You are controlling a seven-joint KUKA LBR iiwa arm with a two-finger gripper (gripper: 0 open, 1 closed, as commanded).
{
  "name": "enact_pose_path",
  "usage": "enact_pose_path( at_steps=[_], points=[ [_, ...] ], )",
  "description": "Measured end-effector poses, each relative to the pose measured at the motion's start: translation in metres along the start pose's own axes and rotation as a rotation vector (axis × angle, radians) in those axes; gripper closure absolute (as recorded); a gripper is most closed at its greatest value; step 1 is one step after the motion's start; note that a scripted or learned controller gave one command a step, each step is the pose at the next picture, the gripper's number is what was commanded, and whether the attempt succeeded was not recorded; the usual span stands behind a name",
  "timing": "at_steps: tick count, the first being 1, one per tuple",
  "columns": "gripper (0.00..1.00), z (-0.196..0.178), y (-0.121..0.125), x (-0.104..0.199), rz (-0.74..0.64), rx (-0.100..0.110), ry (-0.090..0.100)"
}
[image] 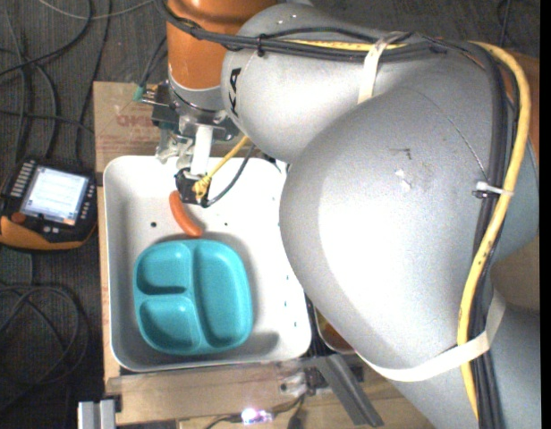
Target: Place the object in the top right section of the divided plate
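A teal divided plate (195, 295) with three sections lies in the left white bin (123, 195), toward its near end. An orange sausage-shaped object (185, 215) rests on the bin floor just beyond the plate's far rim, touching or nearly touching it. My gripper (179, 146) hangs over the bin's far edge, a little above and beyond the orange object, under the orange wrist band (204, 7). Nothing shows held in it. The grey arm hides everything to the right of the plate.
A teach pendant (45, 202) with a lit screen lies on the floor left of the bench, among dark cables. The brown bench board (123, 119) shows behind the bin. The bulky arm (410, 195) covers the right bin.
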State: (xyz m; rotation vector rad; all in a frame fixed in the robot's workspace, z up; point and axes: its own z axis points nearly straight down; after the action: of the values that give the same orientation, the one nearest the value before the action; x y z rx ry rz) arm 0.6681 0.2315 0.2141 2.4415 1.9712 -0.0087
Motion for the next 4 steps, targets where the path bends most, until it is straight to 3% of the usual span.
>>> enact_pose_path(
  at_steps=[1, 2, 3, 4],
  points=[
    [1.0, -0.067, 0.011, -0.101, -0.121, 0.0, 0.002],
    [1.0, -0.004, 0.0, -0.006, 0.046, 0.003, 0.002],
    [1.0, -0.127, -0.019, -0.091, -0.139, -0.001, 0.002],
    [0.0, -0.127, -0.02, -0.091, -0.139, 0.0, 0.002]
  ],
)
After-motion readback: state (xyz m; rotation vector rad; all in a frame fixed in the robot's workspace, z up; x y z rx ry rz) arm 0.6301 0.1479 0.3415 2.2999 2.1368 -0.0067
